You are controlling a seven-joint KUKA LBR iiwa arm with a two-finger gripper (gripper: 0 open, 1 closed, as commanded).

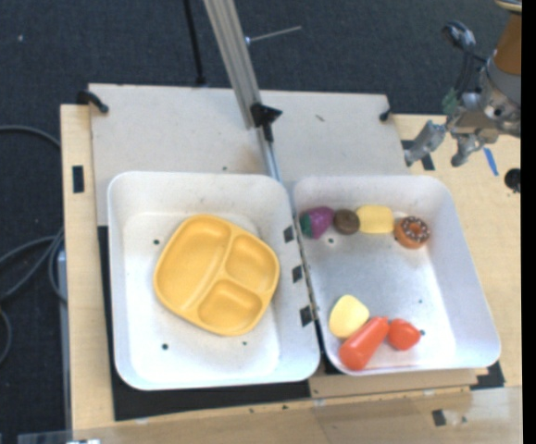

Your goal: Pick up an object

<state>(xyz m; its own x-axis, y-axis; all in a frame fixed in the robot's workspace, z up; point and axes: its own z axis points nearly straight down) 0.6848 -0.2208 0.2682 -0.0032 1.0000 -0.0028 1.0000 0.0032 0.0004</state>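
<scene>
Toy foods (369, 276) in rt bin (462, 276) (arm (476, 109) well apart)

Plain yellow divided plastic tray (217, 273) in one white bin (129, 248); the other white bin (462, 276) has a purple piece (317, 220), a brown ball (345, 221) and a red pepper (364, 341).

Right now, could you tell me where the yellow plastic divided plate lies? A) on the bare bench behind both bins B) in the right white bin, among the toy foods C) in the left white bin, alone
C: the yellow divided plate lies flat in the left white bin, while the toy foods sit in the right white bin.
</scene>
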